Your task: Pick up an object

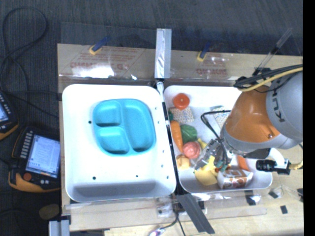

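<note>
Two bins: left bin (pixel 78 132) holds blue tray (pixel 123 126); right bin (pixel 216 93) holds toy foods; jaws (pixel 212 156) among them, state indeterminable.

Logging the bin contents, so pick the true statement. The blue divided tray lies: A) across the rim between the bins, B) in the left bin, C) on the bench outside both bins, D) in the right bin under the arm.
B: the blue divided tray lies flat inside the left bin, apart from the toy food piled in the right bin.
</note>
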You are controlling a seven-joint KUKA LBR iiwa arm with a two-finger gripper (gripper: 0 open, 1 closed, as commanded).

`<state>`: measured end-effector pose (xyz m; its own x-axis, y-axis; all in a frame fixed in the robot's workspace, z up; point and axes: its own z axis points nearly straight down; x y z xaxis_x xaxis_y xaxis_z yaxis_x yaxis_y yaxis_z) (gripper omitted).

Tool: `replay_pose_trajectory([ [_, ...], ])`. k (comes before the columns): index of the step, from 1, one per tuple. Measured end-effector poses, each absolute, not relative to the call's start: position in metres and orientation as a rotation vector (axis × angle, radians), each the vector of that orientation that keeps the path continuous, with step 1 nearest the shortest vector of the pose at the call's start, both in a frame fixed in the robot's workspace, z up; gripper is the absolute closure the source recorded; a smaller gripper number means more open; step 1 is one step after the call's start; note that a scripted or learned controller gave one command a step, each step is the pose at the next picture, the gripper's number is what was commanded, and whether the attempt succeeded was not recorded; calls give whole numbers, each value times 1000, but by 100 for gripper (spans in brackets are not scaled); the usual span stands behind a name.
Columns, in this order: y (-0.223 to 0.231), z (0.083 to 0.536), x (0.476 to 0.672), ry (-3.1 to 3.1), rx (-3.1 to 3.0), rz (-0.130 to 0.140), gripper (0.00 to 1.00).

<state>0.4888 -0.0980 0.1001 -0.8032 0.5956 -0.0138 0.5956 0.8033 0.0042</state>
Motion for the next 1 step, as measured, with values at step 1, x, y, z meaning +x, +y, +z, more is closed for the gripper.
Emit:
replay_pose_trajectory([
  [1, -87, 281, 524, 2989, 957, -3, 100],
])
